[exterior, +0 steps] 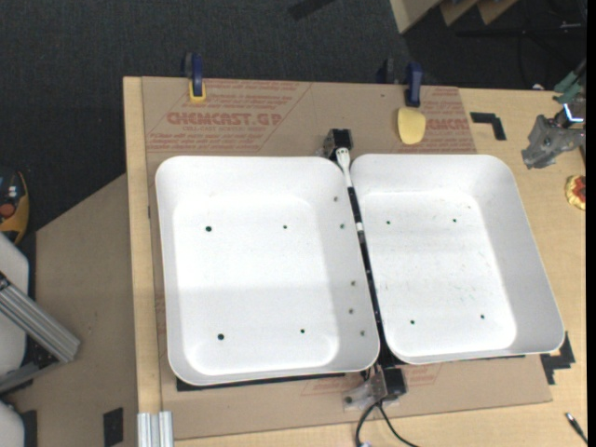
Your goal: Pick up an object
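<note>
object: no sure target; best candidate is a small red-orange item (576,190) on the bench, just outside the right bin (447,161), cut by the frame edge
object id: cannot tell what it is, or if it is pickable at all
bin floors: right bin and left bin (242,162) both show bare white floor with a few dark dots, probably fixings, not loose objects
gripper: grey metal shape (548,144) at the far right, above the bench, beyond the right bin's top corner; likely the claw
claw state: cannot tell, too small and blurred; nothing seen in its grasp
step: judged pre-approach, parked off to the side, pick not started
next move: needs a target first; for the red-orange item, a short travel toward the near side, then a descent outside the bin wall
hidden: arm mostly out of frame; most of the red-orange item cut off
surroundings: cardboard sheet (146,250) under the bins, cable (358,240) in the gap between them, yellow pad (411,125) and blue clamps (194,66) along the far edge
</note>
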`<state>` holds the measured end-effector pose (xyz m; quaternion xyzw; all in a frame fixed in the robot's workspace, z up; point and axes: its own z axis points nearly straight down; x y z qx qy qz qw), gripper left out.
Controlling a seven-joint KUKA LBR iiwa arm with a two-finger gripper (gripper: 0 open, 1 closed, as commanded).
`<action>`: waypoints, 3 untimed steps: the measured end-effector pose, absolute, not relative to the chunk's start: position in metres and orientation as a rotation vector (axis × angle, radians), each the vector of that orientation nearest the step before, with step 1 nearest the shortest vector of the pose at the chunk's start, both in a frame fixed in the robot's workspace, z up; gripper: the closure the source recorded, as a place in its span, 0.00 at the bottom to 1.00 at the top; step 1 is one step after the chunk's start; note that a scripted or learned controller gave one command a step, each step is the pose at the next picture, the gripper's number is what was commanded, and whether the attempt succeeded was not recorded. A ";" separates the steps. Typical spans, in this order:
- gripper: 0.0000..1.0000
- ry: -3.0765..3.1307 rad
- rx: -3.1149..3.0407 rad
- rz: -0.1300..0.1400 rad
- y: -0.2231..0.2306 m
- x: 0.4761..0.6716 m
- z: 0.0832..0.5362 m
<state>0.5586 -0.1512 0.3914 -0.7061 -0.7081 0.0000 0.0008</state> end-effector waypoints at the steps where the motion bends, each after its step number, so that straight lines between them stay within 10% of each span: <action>1: 1.00 -2.226 -2.212 0.001 -0.085 0.621 0.294; 2: 1.00 -2.224 -2.226 -0.003 -0.129 0.624 0.352; 3: 1.00 -2.226 -2.213 0.001 -0.068 0.668 0.281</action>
